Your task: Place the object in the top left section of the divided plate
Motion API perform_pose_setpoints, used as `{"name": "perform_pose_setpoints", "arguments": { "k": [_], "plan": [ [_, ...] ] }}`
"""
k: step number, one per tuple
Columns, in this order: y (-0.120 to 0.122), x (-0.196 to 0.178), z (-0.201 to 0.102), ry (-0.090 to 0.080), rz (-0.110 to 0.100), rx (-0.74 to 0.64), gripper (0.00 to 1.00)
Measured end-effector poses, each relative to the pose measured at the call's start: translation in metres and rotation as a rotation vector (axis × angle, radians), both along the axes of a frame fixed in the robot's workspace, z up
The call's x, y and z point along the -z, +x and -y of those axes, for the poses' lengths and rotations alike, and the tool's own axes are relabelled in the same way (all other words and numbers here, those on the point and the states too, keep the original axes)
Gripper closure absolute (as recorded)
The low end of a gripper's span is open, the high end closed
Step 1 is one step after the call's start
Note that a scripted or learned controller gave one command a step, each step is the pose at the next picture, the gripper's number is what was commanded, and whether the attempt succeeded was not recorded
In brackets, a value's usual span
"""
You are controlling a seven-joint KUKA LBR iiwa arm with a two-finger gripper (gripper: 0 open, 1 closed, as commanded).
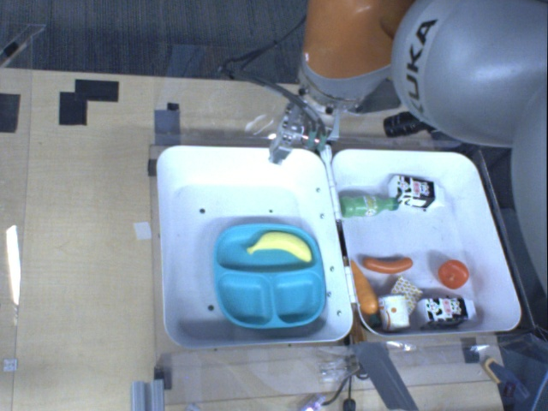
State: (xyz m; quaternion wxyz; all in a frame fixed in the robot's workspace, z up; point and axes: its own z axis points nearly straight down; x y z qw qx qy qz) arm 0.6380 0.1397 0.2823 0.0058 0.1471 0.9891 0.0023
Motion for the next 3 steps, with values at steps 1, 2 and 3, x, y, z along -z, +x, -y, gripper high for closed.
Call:
{"name": "perform_pose_setpoints", "arguments": {
  "k": [1, 2, 3],
  "plan": [
    [0.002, -0.084, -0.021, 0.001, -0.001, 0.057, 1.0],
    [-0.018, 0.003, 0.026, -0.002, -0.004, -0.175, 1.0],
    [-0.057, -0.002, 0.014, -0.006, -0.001, -0.645, 1.0]
  ]
}}
